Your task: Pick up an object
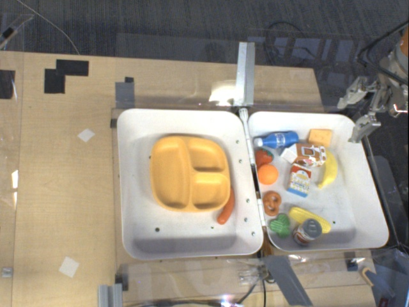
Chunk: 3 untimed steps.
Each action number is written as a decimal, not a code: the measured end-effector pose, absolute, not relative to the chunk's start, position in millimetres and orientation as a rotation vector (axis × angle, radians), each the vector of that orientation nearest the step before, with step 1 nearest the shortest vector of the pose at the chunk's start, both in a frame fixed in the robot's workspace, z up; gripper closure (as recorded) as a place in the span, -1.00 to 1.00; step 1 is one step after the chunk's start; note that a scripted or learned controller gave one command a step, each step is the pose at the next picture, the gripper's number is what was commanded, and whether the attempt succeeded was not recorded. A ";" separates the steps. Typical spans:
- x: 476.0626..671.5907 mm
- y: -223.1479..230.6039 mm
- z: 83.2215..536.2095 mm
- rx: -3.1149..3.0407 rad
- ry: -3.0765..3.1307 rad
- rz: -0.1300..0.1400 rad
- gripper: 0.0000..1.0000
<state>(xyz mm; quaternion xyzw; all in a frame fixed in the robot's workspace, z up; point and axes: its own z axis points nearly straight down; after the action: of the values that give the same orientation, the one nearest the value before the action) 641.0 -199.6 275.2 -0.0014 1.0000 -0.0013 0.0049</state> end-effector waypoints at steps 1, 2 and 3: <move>638.2 -165.2 221.9 0.137 3.130 0.001 -1.00; 622.4 -116.3 149.5 0.482 3.098 0.003 -1.00; 659.4 -156.3 94.4 0.374 3.111 0.001 -1.00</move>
<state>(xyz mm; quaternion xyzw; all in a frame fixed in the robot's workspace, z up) 659.4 -156.3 94.4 0.1194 0.9928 0.0003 0.0039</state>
